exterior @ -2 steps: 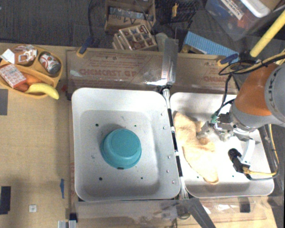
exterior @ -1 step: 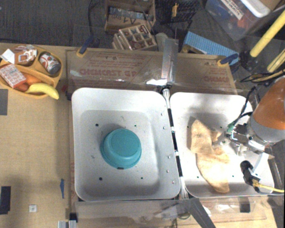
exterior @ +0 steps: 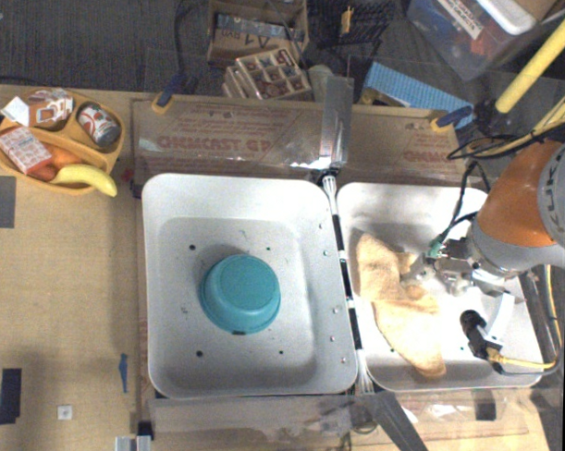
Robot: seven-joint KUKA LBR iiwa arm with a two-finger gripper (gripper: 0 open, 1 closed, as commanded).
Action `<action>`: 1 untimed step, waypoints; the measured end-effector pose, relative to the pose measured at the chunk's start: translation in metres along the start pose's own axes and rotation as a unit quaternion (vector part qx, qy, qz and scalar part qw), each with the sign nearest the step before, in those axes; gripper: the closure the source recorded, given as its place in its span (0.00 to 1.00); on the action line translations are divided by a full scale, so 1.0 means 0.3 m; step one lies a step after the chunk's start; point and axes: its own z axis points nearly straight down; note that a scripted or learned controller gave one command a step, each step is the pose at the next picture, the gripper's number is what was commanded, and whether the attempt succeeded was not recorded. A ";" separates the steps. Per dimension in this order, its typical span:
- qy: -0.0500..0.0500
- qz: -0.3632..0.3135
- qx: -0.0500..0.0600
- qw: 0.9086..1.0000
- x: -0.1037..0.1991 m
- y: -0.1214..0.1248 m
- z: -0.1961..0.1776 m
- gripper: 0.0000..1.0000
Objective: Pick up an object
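1. Far left on the tabletop (exterior: 67,314), outside both bins: a yellow tray of toy food (exterior: 54,143). Not your concern.
2. Left bin (exterior: 163,207): a teal bowl (exterior: 241,292) sits upside down near the middle. Judge it rigid, light and smooth; the dome offers little to pinch, so you would take it across the rim edge.
3. Right bin (exterior: 376,200): a tan cloth (exterior: 400,303) lies crumpled flat, running from the bin's left side toward its near edge. Judge it soft, light and limp; pinch a raised fold, not the flat part.
4. End effector (exterior: 417,282) sits low over the cloth's upper fold. You cannot tell from here whether it is spread or closed, nor whether it grips fabric.
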 end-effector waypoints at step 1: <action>0.001 -0.123 0.000 0.992 0.113 -0.028 -0.003 0.00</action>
